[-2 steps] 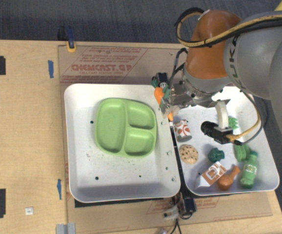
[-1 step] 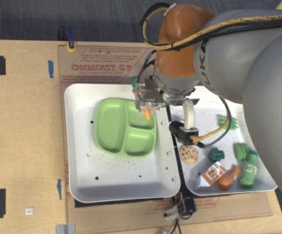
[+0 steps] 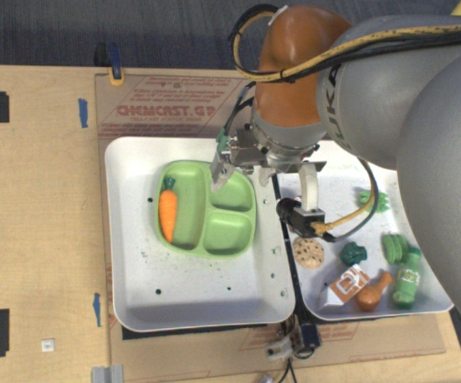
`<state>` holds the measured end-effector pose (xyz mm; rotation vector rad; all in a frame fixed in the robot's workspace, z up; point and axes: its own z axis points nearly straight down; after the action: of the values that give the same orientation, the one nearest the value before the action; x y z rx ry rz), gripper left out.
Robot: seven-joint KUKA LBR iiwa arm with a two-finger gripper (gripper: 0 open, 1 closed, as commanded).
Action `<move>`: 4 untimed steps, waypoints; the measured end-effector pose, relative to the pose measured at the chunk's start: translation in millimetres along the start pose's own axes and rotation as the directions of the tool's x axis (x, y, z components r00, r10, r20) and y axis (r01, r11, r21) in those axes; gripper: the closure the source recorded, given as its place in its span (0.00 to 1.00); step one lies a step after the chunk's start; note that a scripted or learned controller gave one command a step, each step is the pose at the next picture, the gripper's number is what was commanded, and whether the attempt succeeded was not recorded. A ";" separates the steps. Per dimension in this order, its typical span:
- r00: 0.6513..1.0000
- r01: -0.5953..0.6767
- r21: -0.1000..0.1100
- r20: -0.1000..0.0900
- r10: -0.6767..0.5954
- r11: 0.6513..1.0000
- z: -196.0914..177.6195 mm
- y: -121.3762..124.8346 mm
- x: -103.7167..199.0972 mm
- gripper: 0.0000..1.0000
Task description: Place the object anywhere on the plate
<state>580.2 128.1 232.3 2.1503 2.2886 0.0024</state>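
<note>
A toy carrot (image 3: 167,211), orange with a green top, lies in the long left compartment of the green divided plate (image 3: 229,235). The plate sits in the left white bin (image 3: 135,278). My gripper (image 3: 224,170) hangs over the plate's upper right compartment, to the right of the carrot and apart from it. It is open, with nothing between its fingers.
The right bin (image 3: 434,298) holds a cookie (image 3: 308,251), a small dark green piece (image 3: 352,254), a green pepper (image 3: 392,246), a green bottle (image 3: 407,279), a drumstick (image 3: 372,291) and a brown-and-white box (image 3: 348,281). The arm covers that bin's upper part.
</note>
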 end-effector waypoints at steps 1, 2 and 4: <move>1.000 0.001 -0.003 0.000 -0.001 1.000 -10.2 0.8 0.6 1.00; 0.993 0.117 -0.002 0.001 -0.117 0.993 -41.7 -17.7 -0.5 1.00; 1.000 0.016 0.000 0.000 -0.016 1.000 -28.5 -22.2 88.8 0.00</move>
<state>552.5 215.3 260.8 2.1319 2.3058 0.0029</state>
